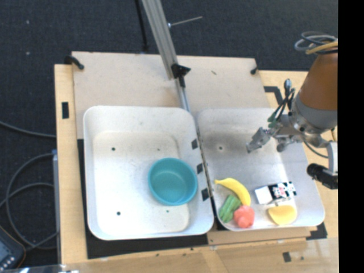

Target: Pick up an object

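In the right bin (227, 127), along its near edge, lie a yellow banana (235, 189), a green vegetable (228, 207), a red round fruit (244, 216), a yellow wedge (282, 214) and a small white and black box (275, 193). A teal bowl (172, 181) sits in the left bin (114, 135). My gripper (267, 141) hangs over the right bin's middle right, above and behind the objects, with nothing visible between its fingers.
A slanted metal post (163, 36) rises from the bench behind the gap between the bins. The arm with its orange band (321, 84) comes in from the right. Cables lie on the dark floor at left.
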`<state>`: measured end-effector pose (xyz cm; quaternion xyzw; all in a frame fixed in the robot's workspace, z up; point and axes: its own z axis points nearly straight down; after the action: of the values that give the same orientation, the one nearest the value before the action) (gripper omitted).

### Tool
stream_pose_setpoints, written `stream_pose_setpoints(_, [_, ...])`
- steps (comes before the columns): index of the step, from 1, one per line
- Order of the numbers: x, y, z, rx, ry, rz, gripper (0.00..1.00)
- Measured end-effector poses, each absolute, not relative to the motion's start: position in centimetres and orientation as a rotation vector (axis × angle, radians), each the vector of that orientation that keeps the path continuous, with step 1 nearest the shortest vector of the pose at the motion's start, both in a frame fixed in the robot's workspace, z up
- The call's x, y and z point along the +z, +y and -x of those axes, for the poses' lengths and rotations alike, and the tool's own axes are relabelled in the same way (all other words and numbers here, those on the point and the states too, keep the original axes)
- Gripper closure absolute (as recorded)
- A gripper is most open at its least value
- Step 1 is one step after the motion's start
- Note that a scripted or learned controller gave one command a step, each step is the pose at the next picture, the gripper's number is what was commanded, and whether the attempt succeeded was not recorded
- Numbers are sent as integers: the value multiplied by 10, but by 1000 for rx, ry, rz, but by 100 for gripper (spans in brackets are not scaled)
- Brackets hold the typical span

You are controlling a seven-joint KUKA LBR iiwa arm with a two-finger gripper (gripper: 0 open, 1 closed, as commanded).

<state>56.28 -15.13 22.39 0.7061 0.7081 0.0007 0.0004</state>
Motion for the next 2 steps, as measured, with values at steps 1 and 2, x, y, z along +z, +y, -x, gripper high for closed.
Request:
stream_pose_setpoints(1, [224, -151, -563, 3, 2223, -2219, 0])
stream_pose_setpoints(2, [176, -146, -556, -5, 2222, -2223, 0])
